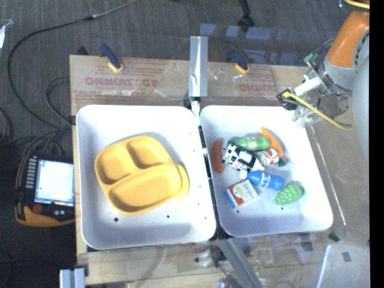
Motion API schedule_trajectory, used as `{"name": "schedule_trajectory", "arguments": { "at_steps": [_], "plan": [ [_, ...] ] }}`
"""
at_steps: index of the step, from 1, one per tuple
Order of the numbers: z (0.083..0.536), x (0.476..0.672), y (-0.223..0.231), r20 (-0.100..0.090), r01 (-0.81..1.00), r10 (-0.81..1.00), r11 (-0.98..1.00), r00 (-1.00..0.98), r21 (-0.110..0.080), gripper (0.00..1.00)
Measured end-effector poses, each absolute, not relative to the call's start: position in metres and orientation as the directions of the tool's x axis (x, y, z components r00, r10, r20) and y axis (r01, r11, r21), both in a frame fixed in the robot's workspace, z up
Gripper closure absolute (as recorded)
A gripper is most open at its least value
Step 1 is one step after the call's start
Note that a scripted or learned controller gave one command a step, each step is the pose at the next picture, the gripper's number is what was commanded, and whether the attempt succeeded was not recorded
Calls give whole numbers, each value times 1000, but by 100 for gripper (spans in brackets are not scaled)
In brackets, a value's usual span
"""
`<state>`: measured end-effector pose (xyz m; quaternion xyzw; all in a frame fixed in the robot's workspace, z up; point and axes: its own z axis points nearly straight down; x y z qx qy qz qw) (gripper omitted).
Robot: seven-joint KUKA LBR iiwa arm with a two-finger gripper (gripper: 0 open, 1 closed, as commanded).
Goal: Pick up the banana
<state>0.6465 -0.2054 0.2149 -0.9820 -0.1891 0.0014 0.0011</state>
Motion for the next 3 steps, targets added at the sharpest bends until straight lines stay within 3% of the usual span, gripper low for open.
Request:
{"name": "schedule_trajectory", "arguments": {
  "at_steps": [1, 2, 3],
  "plan": [
    [217, 660, -211, -3, 303, 303, -953, 953, -3, 100],
    [200, 659, -202, -4, 201, 201, -980, 980, -4, 100],
    [245, 656, -165, -3, 286, 286, -958, 958, -3, 100]
  ]
}}
